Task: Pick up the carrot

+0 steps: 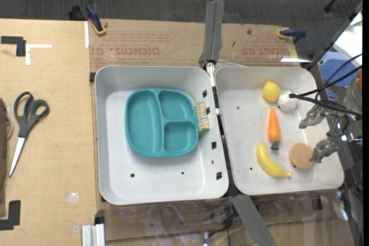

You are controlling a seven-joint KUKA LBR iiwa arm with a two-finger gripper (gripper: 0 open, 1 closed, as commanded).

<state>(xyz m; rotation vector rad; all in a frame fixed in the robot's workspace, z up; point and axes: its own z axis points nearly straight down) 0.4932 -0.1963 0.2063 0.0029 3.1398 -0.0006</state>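
1. Two white bins sit side by side on the bench; the left bin (pixel 109 181) serves as the landmark for what follows.
2. Well left of that bin, a pair of scissors (pixel 24 124) lies on the bare wooden bench top.
3. Inside the left bin rests a teal divided plate (pixel 161 123), with a small patterned sponge (pixel 202 117) touching its right edge.
4. Just right of the left bin, sharing its wall, is the right bin (pixel 242 176).
5. In that right bin lies the carrot (pixel 273 125), orange, tip pointing away from the viewer, green end toward the viewer, untouched.
6. Around the carrot: a lemon (pixel 271 91) and a small white object (pixel 286 102) beyond it, a banana (pixel 270 162) nearer the viewer, and a tan round object (pixel 300 156) to its right.
7. Farthest from the left bin, the gripper (pixel 319 134) reaches in over the right bin's right side, its two metal fingers spread apart and holding nothing, one fingertip just beside the tan round object.
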